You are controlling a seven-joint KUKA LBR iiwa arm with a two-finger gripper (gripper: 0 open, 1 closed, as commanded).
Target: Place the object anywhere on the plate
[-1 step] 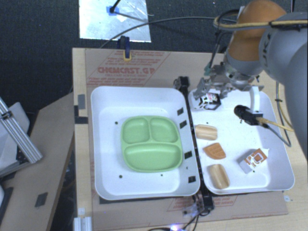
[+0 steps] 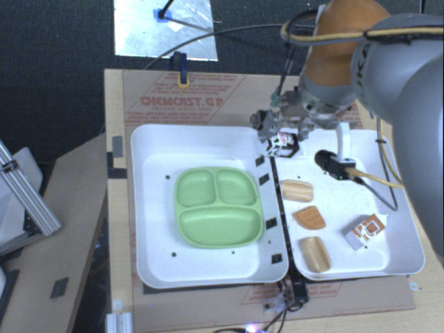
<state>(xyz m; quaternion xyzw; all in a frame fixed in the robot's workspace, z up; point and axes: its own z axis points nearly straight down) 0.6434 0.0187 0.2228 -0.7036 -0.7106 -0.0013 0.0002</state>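
1. Your end effector point(image 2: 283, 141) sits at the back of the bins, right over the divider btw them. Can't tell its state; the tip is a dark cluttered blob, w/ nothing visibly in it.
2. Arm point(image 2: 388, 68) comes in from the right, orange band point(image 2: 343, 30) high, wrist angled down and left toward the bins' back edge.
3. Candidate objs lie in the right bin point(image 2: 409, 255): pale bread slice point(image 2: 297, 190), orange piece point(image 2: 309, 218), tan roll point(image 2: 316, 253), small box point(image 2: 365, 230). All loose and spaced apart, prob. so each can be picked singly.
4. Green plate point(image 2: 218, 207) lies flat mid left bin point(image 2: 149, 207), compartments up, well apart from the objs. Nothing on it, so I'd judge placement not yet done.
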